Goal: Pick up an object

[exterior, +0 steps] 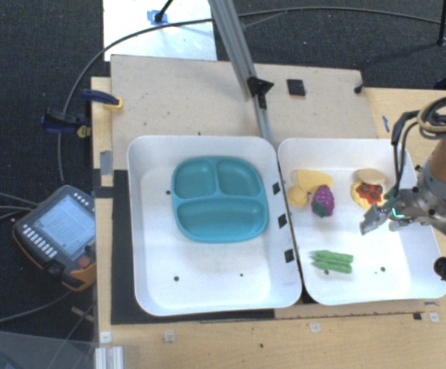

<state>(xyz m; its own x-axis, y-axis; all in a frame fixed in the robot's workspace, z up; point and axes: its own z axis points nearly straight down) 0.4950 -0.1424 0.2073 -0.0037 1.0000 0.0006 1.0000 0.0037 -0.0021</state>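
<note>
From my seat I see the tool hanging low over the right bin, near its right side, just below the pizza-slice toy. I cannot tell how far it is open at this slant, and I see nothing held in it.

My main worry is a miss. The tool sits between the pizza-slice toy and bare bin floor, so if the program closes here I judge it may catch only an edge of the toy, or nothing. A slice like that looks flat and low, so it could slip out or be pushed toward the bin wall rather than lifted. The other pieces lie close together, so a sideways drift could nudge one into another and spoil the next try. A descent too deep would press on the bin floor.

The right bin holds all the candidates: a yellow toy with a smaller yellow piece touching it, a purple grape bunch just beside those, the pizza-slice toy further right, and the green beans lying apart toward the near side.

The left bin holds a teal divided plate, three compartments, with nothing in them that I can see. Both bins rest side by side on the surface.
</note>
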